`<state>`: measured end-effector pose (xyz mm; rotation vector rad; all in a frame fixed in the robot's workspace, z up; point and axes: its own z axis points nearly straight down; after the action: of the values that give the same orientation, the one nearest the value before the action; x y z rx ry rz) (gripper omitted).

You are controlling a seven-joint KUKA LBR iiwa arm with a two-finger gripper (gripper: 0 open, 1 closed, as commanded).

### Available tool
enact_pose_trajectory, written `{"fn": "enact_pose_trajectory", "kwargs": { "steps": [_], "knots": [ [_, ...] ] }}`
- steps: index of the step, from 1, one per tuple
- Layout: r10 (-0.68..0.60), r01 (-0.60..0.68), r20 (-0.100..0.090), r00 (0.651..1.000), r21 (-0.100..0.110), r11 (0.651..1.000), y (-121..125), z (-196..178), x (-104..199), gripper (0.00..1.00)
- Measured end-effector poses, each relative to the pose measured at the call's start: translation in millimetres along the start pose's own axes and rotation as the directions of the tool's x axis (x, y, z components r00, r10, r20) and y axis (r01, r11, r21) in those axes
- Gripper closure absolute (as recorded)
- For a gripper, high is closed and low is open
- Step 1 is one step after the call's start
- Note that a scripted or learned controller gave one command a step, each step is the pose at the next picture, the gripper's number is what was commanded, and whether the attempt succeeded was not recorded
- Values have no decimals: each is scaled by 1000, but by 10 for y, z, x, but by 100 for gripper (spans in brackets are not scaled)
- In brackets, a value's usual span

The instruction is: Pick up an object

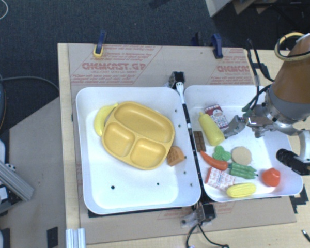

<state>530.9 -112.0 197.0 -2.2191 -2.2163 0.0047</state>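
Nothing is being held yet: the gripper (237,126) is hanging over the right bin (225,93) just beside the yellow bottle (211,129), with nothing between its fingers; how wide its jaws are standing, I cannot tell. The whole grasp is remaining.

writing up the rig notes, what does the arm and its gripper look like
The arm is a rounded grey body with a broad orange band above the wrist. Black cables run along it. The gripper is a small grey metal piece; a black part sticks out below.
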Motion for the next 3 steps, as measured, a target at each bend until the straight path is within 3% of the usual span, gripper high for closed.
{"fn": "enact_pose_trajectory", "kwargs": {
  "steps": [1, 2, 3],
  "knots": [
    [-1, 1, -1, 1000, 0, 1000, 52, 474, 74, 0],
    [0, 0, -1, 1000, 3, 1000, -62, 1018, 104, 0],
    [-1, 1, 1, 1000, -7, 1000, -49, 1106, 105, 0]
  ]
}}
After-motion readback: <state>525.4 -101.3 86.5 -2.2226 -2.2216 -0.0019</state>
